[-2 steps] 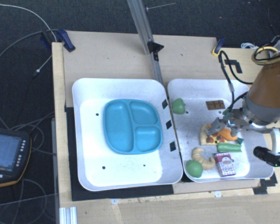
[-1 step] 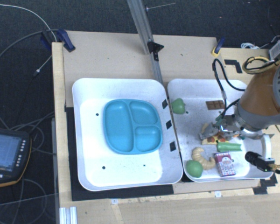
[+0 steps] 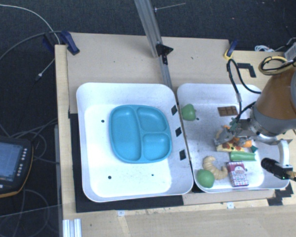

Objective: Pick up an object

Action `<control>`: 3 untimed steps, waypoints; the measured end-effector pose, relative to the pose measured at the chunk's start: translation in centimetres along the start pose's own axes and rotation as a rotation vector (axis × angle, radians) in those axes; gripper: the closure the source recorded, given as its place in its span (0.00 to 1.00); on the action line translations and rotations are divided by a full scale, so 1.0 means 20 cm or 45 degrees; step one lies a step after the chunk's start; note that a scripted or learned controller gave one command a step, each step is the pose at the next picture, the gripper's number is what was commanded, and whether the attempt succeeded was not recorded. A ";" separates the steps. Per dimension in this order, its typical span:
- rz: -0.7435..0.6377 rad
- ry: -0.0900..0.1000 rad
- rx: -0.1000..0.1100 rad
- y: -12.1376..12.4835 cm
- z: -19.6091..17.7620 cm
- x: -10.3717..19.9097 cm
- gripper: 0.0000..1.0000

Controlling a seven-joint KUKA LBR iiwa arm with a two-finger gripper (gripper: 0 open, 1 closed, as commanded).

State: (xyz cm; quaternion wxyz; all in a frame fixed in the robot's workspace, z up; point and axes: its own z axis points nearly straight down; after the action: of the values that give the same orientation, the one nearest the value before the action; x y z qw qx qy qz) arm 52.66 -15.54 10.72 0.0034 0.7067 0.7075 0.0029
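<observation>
Though unreadable, red-labelled box (image 3: 238,175).

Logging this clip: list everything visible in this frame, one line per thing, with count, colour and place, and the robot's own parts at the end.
shallow white plastic bins: 2, white, side by side on the wooden bench.
sectioned blue plastic plate: 1, light blue, middle of the left bin.
round green fruit toys: 2, green, right bin; one at its left edge, one at its front left corner.
small brown rectangular block: 1, brown, rear of the right bin.
curved beige toy: 1, beige, beside the front green fruit.
red patterned box: 1, red, front of the right bin.
green bar: 1, green, just behind the red box.
handheld controller: 1, orange-edged, left of the bench.
gripper: 1, grey, over a cluttered pile of small items in the right bin.
</observation>
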 end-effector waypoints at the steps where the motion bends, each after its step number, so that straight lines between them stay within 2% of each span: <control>1: 0.001 -0.001 0.005 -0.04 -0.25 -0.01 1.00; 2: 0.000 -0.002 0.000 -0.04 -0.57 -0.03 1.00; 3: 0.000 0.000 0.008 -0.03 -0.59 -0.03 1.00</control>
State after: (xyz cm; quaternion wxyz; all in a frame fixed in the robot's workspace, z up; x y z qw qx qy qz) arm 51.92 -16.09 22.44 0.0013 0.7067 0.7075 0.0007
